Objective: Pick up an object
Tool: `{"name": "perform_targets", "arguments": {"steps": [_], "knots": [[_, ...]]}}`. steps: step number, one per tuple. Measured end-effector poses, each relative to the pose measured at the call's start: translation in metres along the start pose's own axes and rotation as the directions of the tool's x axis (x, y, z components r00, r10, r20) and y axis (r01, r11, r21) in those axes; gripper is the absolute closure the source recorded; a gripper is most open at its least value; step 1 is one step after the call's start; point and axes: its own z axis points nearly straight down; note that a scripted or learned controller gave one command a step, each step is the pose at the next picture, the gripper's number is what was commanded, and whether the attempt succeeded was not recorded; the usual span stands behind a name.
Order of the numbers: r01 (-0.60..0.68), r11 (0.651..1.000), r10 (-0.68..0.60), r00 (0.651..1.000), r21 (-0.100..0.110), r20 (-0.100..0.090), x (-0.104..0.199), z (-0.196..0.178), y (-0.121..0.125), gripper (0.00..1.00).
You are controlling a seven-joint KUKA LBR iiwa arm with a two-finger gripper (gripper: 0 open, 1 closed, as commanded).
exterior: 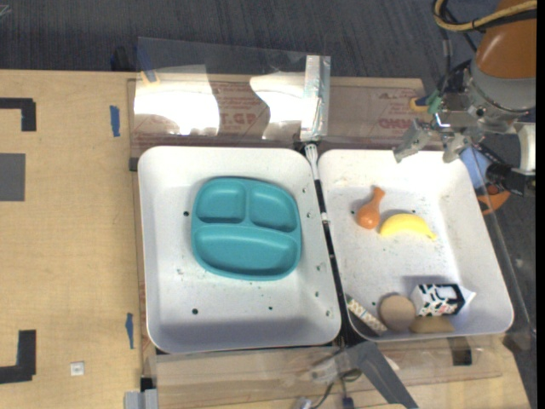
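Note:
The right bin (485,254) holds an orange drumstick-shaped toy (370,209) and, touching it on the right, a yellow banana (406,226). Near the front edge lie a brown round object (394,311), a black-and-white carton (441,298) and a small speckled stick (365,315). My gripper (431,146) hangs over the bin's far rim, well behind the banana. Its two fingers are spread apart, open, with nothing between them.
A teal divided plate (247,227) fills the middle of the left bin (162,296). A clear plastic sheet (230,92) stands behind the bins. Yellow and black cables (464,2) loop above the arm at the top right.

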Motion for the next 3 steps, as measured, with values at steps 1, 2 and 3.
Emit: {"name": "perform_targets", "arguments": {"steps": [1, 2, 3], "knots": [[-0.236, 0.972, 0.236, 0.972, 0.013, 0.001, 0.032, 0.160, 0.004, 0.00], [-0.096, 0.995, 0.096, 0.995, -0.005, -0.001, 0.026, 0.175, -0.022, 0.00], [-0.097, 0.995, 0.097, 0.995, -0.011, 0.000, 0.026, 0.162, -0.021, 1.00]]}}
